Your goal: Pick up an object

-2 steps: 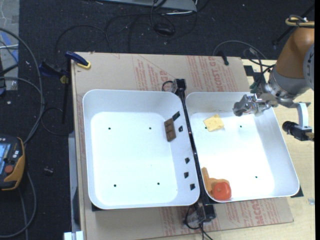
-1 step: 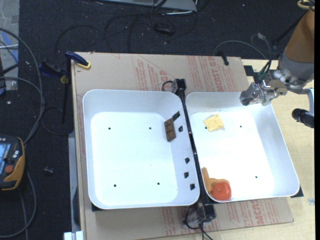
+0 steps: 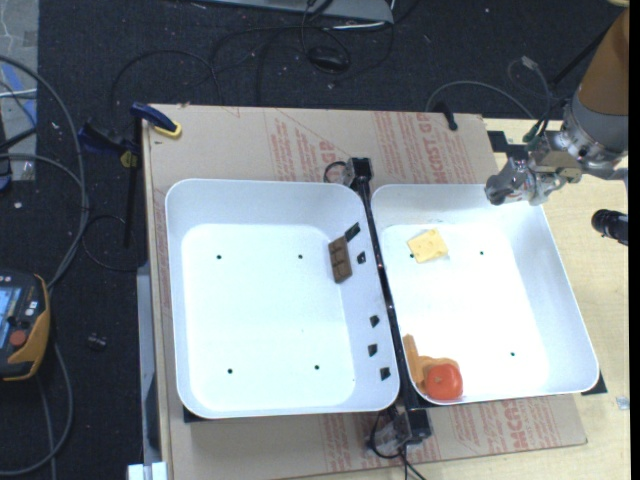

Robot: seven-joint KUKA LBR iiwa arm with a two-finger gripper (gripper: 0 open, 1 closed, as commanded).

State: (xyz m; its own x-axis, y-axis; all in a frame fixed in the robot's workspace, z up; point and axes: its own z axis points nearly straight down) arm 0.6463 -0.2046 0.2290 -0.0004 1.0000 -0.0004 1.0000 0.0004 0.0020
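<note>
Nothing picked up yet, judging by how things lie. Gripper (image 3: 520,183) hovering over the far right corner of the right bin (image 3: 560,268), nothing visible between its tips; too small and blurred to tell how wide the claw stands. Three candidates resting in the bins: yellow flat piece (image 3: 428,246) in the right bin's far left part, nearest the gripper yet apart from it; orange-red round object (image 3: 441,379) in its near left corner; brown bar (image 3: 341,260) by the left bin's (image 3: 200,268) right wall. Left to do: choosing, descending, closing, lifting.
</note>
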